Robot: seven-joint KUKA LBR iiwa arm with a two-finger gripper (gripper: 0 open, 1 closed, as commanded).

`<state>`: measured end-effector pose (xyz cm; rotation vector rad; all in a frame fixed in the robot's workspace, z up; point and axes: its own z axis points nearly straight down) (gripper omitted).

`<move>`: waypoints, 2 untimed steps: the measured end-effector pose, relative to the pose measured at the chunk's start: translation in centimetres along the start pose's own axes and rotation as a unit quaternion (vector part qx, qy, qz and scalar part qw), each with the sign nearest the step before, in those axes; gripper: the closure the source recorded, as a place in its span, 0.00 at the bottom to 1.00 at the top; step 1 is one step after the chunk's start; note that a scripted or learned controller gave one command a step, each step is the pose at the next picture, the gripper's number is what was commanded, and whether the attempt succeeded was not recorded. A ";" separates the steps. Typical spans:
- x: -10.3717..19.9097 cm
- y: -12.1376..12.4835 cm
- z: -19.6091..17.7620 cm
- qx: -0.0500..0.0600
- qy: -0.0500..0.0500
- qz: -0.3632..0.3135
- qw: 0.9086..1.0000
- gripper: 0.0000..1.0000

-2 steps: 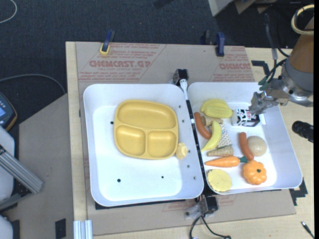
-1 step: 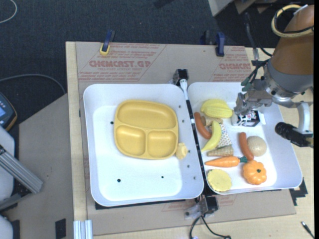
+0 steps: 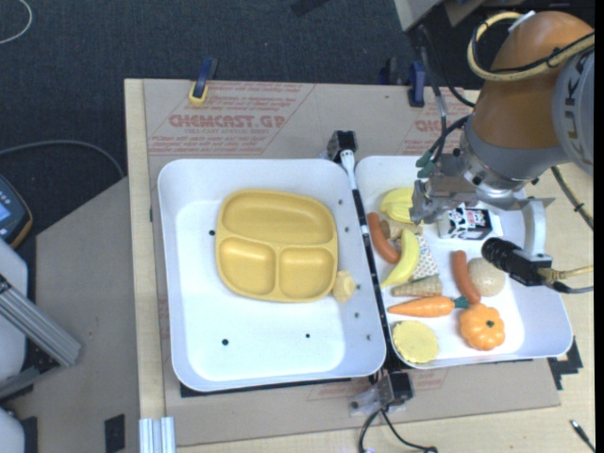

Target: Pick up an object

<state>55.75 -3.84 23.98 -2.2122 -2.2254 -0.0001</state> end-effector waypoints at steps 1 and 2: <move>4.3 -1.6 1.8 0.001 0.000 0.001 1.000 1.00; 8.3 -4.0 0.8 0.001 0.000 0.000 1.000 1.00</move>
